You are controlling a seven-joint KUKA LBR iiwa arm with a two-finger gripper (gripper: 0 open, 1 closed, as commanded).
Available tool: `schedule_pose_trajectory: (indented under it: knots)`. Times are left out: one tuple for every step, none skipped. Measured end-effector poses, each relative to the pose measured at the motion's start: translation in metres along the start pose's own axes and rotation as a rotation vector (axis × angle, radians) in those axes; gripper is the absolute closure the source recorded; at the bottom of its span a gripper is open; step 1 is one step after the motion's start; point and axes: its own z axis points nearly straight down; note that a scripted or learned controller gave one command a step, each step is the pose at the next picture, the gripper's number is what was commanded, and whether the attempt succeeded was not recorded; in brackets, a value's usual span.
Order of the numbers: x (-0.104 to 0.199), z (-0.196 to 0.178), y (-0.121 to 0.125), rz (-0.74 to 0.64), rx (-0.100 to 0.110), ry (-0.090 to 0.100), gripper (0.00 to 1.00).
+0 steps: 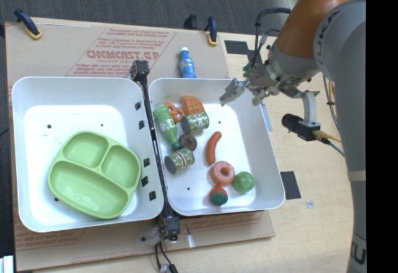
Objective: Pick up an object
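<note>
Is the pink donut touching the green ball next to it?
Touching. The camera view shows the pink donut and the green ball edge to edge in the right bin, with no white floor between them.

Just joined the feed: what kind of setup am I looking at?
Likely a lab bin-picking bench: two white bins clamped to a board, toy food like a donut, and the arm's hand above the right bin.

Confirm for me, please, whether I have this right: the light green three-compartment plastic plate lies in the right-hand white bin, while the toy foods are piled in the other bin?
Not quite: the camera view shows the light green three-compartment plastic plate lying in the left-hand white bin. The toy foods, such as the pink-iced toy doughnut and red toy sausage, are in the right-hand white bin.
</note>
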Motion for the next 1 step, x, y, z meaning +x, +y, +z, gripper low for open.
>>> schedule_pose_trajectory:
  knots:
    - [0.0052, 0.1309, -0.0783, -0.001, 0.001, 0.001, 0.0]
